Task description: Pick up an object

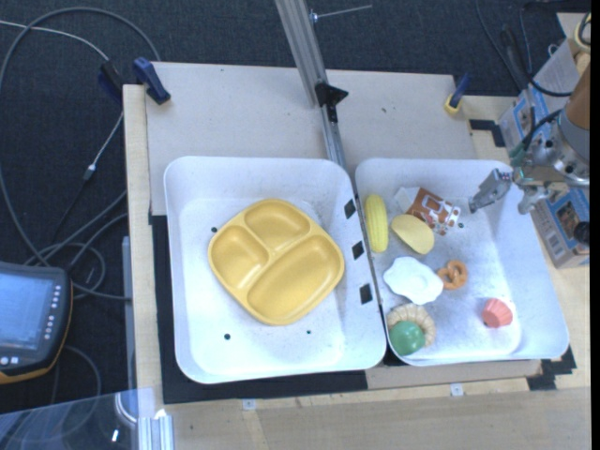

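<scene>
The right bin (539,279) holds several toy foods: a yellow corn cob (376,222), a pale yellow wedge (413,233), a brown and white packet (434,209), a white flat piece (413,279), a small orange pretzel (454,274), a pink-red block (497,313) and a green and tan item (409,328). My gripper (507,195) hangs over the bin's upper right corner, right of the packet. It is open, with nothing between its fingers (487,193).
The left bin (187,251) carries a yellow divided plate (276,261). A metal pole (300,36) slants down to the divider between the bins. Boxes (530,125) stand off the right bin's far right. Blue clamps (150,78) grip the bench's back edge.
</scene>
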`<state>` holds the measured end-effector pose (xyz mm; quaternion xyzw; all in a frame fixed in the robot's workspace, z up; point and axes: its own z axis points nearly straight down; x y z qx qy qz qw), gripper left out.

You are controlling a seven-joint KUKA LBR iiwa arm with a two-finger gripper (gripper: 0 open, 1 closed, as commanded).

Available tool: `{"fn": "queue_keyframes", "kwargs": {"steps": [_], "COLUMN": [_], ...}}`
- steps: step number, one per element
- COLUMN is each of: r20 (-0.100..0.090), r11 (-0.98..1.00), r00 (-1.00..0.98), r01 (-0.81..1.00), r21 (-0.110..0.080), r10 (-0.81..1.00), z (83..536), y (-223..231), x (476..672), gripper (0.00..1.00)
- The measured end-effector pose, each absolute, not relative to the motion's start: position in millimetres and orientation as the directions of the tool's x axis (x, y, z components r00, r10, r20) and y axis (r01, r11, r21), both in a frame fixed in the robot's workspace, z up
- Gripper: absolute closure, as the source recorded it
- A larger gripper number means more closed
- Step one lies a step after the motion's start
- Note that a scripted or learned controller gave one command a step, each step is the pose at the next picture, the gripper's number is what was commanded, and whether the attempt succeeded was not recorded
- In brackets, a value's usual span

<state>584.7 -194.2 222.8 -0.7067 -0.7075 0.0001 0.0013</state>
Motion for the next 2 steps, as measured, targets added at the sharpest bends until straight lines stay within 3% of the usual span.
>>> {"fn": "queue_keyframes", "kwargs": {"steps": [1,2], "r20": [0.002,0.003], "r11": [0.001,0.0], "r00": [-0.001,0.0], "r01": [1.0,1.0], "r21": [-0.002,-0.008], "r10": [1.0,1.0], "z": [223,160], "y": [-194,-198], "x": [584.7,582.5], "gripper": [0.0,0.0]}}
